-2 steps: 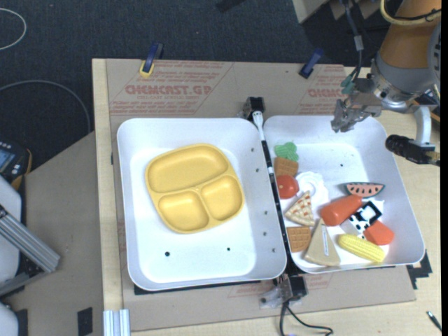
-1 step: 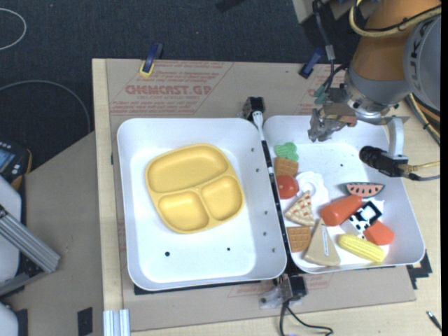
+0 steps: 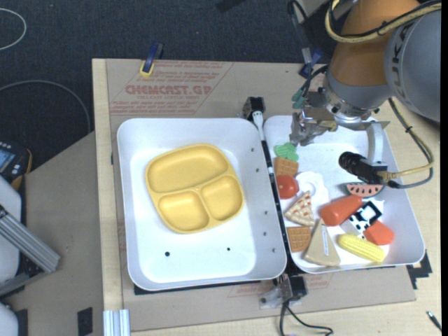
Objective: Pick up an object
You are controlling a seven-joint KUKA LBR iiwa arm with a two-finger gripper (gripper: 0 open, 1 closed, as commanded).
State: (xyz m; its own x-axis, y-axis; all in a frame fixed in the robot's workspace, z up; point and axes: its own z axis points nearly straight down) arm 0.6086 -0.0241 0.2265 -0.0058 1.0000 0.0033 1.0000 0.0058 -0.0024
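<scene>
- Gripper [image 3: 304, 133]: over the far-left corner of the right bin [image 3: 327, 161], up and left of the carrot [image 3: 341, 210]. Whether it is spread or pressed together cannot be told.
- Green piece [image 3: 285, 150]: just below the gripper tip, up and left of the carrot.
- Cracker [image 3: 285, 166] and tomato [image 3: 287, 185]: in 1 column under the green piece, left of the carrot.
- Pizza slice [image 3: 301, 208]: just left of the carrot, with a waffle [image 3: 299, 238] below it.
- Wedge [image 3: 322, 247] and corn [image 3: 362, 247]: below the carrot, near the bin's front wall.
- Watermelon slice [image 3: 364, 189]: just up and right of the carrot.
- Checkered block [image 3: 364, 217]: touching the carrot's right end, with a red piece [image 3: 380, 233] beside it.
- Yellow tray [image 3: 189, 187], 3 compartments: in the left bin [image 3: 210, 257], well left of the carrot.
</scene>
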